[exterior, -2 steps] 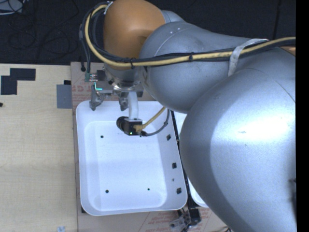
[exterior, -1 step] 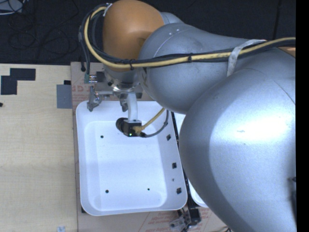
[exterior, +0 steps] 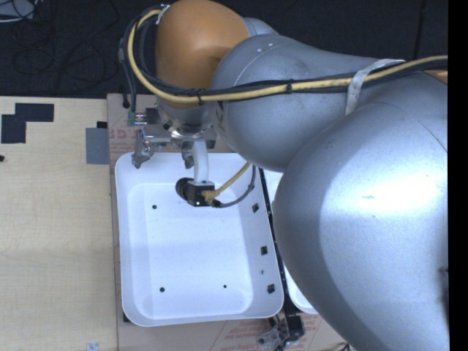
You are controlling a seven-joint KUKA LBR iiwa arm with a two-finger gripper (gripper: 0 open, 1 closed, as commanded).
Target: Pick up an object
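Observation:
My gripper hangs over the far edge of the left white bin, under the orange band of the wrist. Its metal body points down at the bin's back wall. The bin's white floor shows just a few small dark dots. The big grey arm hides nearly all of the right bin, of which only a sliver of the near rim shows.
The pale wooden bench top stretches to the left of the bins, with black and grey patches near its far edge. The arm's bulk covers the right half of the view.

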